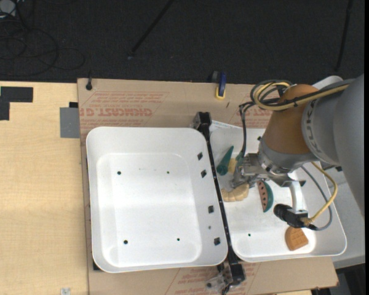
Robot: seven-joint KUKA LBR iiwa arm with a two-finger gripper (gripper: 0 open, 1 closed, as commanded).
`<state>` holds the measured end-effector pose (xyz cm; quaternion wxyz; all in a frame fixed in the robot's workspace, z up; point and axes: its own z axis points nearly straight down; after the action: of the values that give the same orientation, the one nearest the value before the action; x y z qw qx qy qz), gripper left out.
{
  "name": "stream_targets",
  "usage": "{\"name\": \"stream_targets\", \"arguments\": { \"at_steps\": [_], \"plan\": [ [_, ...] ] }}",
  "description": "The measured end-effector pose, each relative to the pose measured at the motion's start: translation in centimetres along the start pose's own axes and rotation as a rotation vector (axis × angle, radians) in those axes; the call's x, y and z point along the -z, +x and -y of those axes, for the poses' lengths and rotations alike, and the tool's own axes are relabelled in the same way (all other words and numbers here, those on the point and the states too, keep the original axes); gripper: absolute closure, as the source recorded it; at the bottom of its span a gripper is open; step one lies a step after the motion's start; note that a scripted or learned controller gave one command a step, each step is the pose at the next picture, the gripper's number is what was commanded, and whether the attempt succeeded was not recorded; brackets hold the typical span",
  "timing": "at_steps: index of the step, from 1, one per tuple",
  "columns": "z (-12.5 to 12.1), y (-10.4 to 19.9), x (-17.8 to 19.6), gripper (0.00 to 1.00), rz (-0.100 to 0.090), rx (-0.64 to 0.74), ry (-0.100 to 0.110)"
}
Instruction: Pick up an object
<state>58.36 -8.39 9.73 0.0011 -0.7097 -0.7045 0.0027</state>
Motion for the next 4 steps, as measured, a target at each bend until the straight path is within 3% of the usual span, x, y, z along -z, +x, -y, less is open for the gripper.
{"name": "stream_targets", "arguments": {
  "at_steps": [1, 2, 3, 4],
  "plan": [
    [-1.1, 9.7, 9.5, 1.0, 0.003, 0.01, -0.01],
    [4.0, 11.0, 19.8, 1.0, -0.003, 0.01, -0.003],
    [1.8, 17.1, 21.4, 1.0, -0.002, 0.011, -0.005],
    [2.7, 19.4, 23.3, 1.0, -0.002, 0.009, -0.003]
  ]
}}
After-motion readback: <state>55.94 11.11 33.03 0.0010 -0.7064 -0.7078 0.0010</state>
